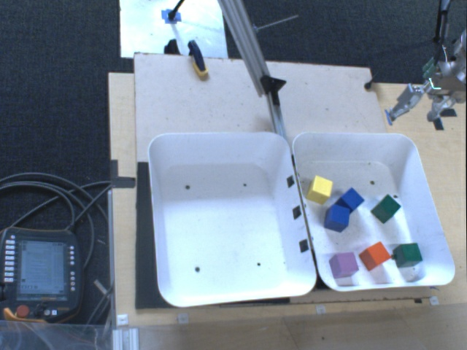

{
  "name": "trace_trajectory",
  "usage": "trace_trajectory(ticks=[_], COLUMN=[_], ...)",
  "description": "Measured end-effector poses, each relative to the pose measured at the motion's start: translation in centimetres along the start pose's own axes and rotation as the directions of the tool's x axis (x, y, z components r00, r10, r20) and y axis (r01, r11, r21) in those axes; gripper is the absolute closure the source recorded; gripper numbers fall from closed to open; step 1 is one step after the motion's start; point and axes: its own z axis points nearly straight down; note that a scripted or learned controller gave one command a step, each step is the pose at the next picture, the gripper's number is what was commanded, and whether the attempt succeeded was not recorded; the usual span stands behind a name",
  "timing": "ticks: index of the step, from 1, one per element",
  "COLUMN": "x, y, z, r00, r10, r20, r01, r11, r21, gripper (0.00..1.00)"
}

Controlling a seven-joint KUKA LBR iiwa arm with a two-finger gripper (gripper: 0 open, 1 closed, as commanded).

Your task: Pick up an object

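- A teach pendant (40,272) was seen at far left, off the bench.
- The left bin (164,166) was seen beside the right bin (416,162); in the latter were scattered a yellow cube (319,189), two touching blue cubes (343,210), a purple cube (343,265), an orange cube (375,255) and two green cubes (386,208).
- The gripper (423,97) was held beyond the right bin, nothing visibly grasped; its opening could not be told.

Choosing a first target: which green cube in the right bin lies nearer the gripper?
The upper green cube, beside the blue cubes; the other green cube sits lower, by the orange cube.

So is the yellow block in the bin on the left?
No, the yellow block sits in the right bin, near the blue blocks.
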Motion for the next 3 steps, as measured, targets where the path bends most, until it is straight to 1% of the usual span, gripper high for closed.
trace_trajectory(ticks=[1, 2, 3], x=[0.0, 0.0, -0.1], y=[0.1, -0.5, -0.8], z=[-0.3, 5.7, 9.8], r00=[1.000, 1.000, 1.000], r10=[-0.002, 0.002, 0.002], r20=[0.002, 0.000, 0.001], r01=[0.002, -0.002, -0.002], r11=[1.000, 1.000, 1.000], r21=[-0.004, 0.001, -0.001], gripper=[0.00, 0.00, 0.00])
